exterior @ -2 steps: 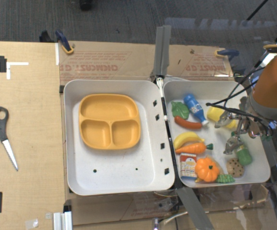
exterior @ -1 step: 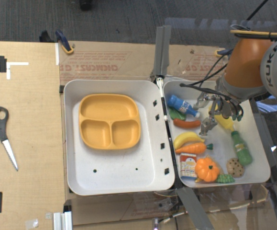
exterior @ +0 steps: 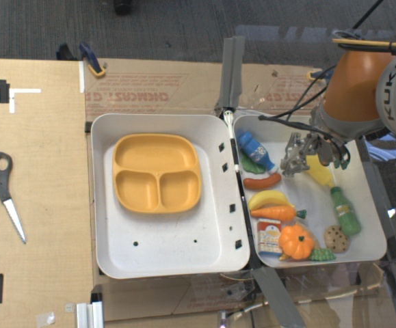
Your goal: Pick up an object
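Toy foods, the candidates for picking, lay crowded in the right bin point(exterior: 372, 183), which explains why the arm point(exterior: 362, 87) had reached in over that bin's upper part. The claw point(exterior: 295, 161) hung low above the bin floor, just beside a yellow item point(exterior: 321, 174) and near a red sausage point(exterior: 262, 181); whether it was apart or together could not be told at this slant, and nothing was seen held in it. A blue packet point(exterior: 253, 147) resting on a green piece point(exterior: 256, 162) lay against the bin's left wall, leaving little side room there. Lower down, a banana point(exterior: 269, 198) and a carrot point(exterior: 275, 213) lay touching, with a small carton point(exterior: 269, 238), an orange pumpkin point(exterior: 297, 241), a cookie point(exterior: 334, 238) and a green bottle point(exterior: 345, 212) packed toward the near edge. The most open floor appeared to lie in the middle of the bin, between the sausage and the bottle, so a descent there would likely meet the fewest neighbours. The left bin point(exterior: 109, 238) held a yellow divided plate point(exterior: 158, 173) and much bare floor, well apart from the claw. Both bins sat side by side on the table point(exterior: 27, 183), where scissors point(exterior: 3, 190) lay far to the left, clear of any likely path.
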`<action>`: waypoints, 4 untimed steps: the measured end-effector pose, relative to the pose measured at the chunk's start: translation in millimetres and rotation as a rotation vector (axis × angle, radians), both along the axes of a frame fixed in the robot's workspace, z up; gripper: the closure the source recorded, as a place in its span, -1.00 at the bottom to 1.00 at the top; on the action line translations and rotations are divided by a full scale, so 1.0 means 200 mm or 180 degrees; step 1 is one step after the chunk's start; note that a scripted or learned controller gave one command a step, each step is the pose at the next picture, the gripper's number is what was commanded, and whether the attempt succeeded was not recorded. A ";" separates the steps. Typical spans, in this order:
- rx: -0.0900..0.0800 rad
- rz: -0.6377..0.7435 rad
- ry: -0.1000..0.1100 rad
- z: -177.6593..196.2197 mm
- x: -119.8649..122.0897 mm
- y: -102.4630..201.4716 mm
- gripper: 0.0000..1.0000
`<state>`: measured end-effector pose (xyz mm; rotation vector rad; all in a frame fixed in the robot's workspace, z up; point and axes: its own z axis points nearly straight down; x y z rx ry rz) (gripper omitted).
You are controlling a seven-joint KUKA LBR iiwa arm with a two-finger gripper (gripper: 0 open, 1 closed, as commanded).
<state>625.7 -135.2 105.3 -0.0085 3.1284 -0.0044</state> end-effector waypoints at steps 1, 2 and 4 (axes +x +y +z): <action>0.0001 0.0000 0.0000 0.00 0.00 0.00 -1.00; -0.0006 0.0009 -0.0018 0.05 0.01 0.00 1.00; 0.0002 0.0131 0.0020 -0.06 -0.03 -0.22 -1.00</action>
